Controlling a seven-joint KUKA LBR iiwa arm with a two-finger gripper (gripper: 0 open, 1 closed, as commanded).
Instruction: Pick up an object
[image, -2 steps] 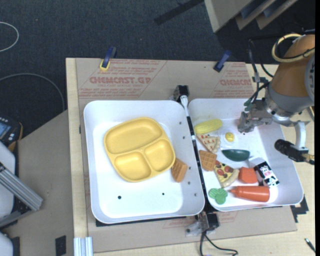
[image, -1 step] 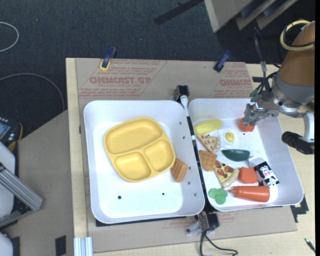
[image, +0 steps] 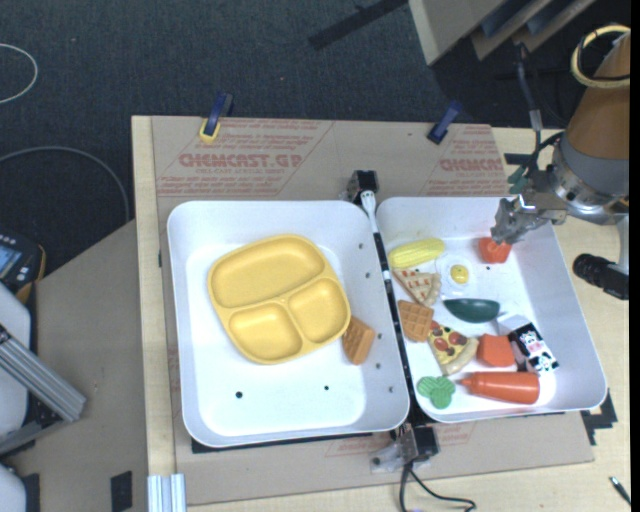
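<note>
Right bin (image: 575, 330): ketchup bottle (image: 500, 386) and green toy (image: 434, 390) nearest, then pizza slice (image: 452, 346), waffles (image: 416, 303), corn cob (image: 417, 252) | left bin (image: 190, 300): yellow divided plate (image: 277, 297), bread piece (image: 357, 340) beside it | far right: gripper (image: 507, 229) sat above small red block (image: 494, 249), finger state could not be told.

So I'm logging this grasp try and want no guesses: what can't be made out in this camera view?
- End effector: too small and blurred to tell fingers open or shut, or whether it touches the small red piece just below.
- Arm: cut off by the right and top edges.
- Black-and-white toy: too small to identify.
- Green toy: partly covered by the red bottle.
</note>
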